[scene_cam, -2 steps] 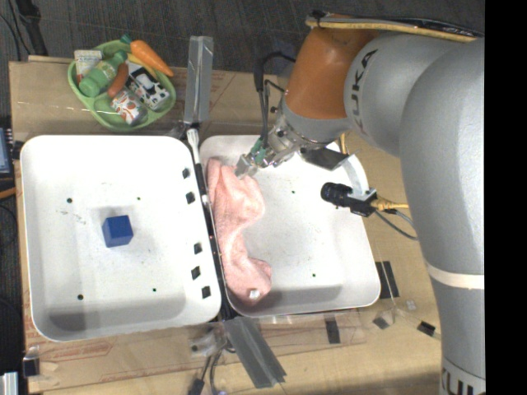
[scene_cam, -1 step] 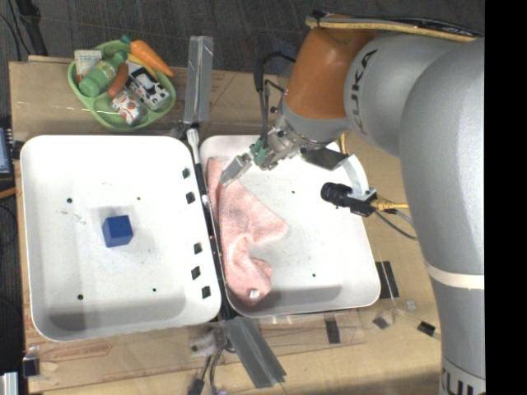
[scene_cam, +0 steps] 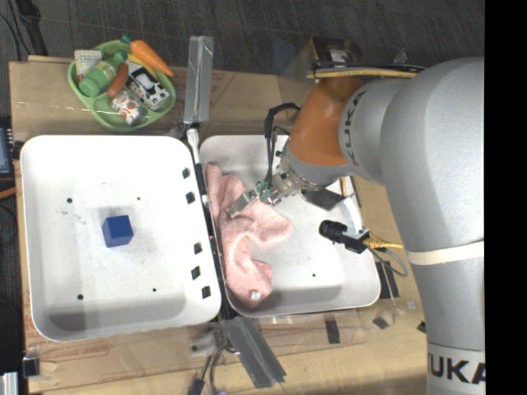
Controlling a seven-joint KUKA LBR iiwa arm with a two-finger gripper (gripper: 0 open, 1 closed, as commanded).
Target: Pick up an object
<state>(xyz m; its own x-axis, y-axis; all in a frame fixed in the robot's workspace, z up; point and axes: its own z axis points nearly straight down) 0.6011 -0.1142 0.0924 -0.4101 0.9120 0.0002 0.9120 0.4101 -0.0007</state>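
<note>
Bench: a cardboard-brown top (scene_cam: 247, 85) carried two white bins side by side, with dark carpet beyond.
Left bin (scene_cam: 49, 303): held one blue cube (scene_cam: 118, 230), well apart from the walls.
Right bin (scene_cam: 329, 290): held a crumpled pink cloth (scene_cam: 247, 245) along its left wall.
Gripper (scene_cam: 240, 205): sat low over the cloth's upper part; whether it was open or closed could not be told.
Green bowl (scene_cam: 90, 105): stood behind the left bin, full of toy food, including a carrot (scene_cam: 150, 55).

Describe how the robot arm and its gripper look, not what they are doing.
The arm is thick, rounded and light grey, with an orange band above the wrist and dark "KUKA" lettering on its casing. A black cable loops beside the wrist. The gripper is small, of grey metal, with a green part at its base.
</note>
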